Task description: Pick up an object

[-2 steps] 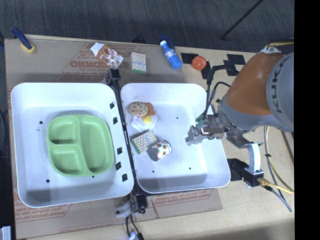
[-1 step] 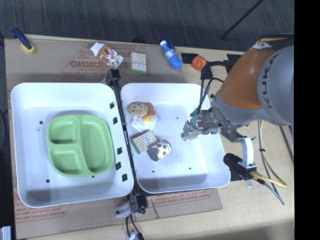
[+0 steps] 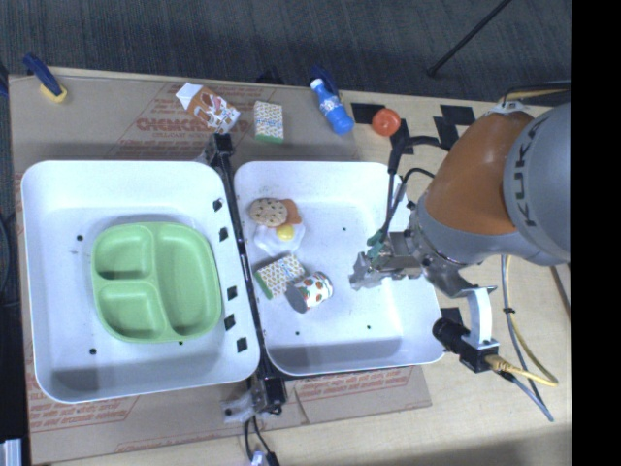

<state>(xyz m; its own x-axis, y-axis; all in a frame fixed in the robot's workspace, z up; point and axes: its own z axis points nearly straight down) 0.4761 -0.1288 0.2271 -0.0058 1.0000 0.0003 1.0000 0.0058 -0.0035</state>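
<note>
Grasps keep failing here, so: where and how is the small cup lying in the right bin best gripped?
Probably across the cup's round sides, coming straight down from above. It lies tipped on its side, touching the patterned packet on its left; its right flank is free, toward the gripper.

Two bins (image 3: 58,260): smooth white plastic, slight sheen. Divided tray (image 3: 155,280), left bin: matt green plastic. Surface (image 3: 146,115): printed brown cardboard.

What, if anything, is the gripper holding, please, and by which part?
Nothing, as far as I can see: the gripper hangs over bare floor of the right bin, apart from the cup.
</note>
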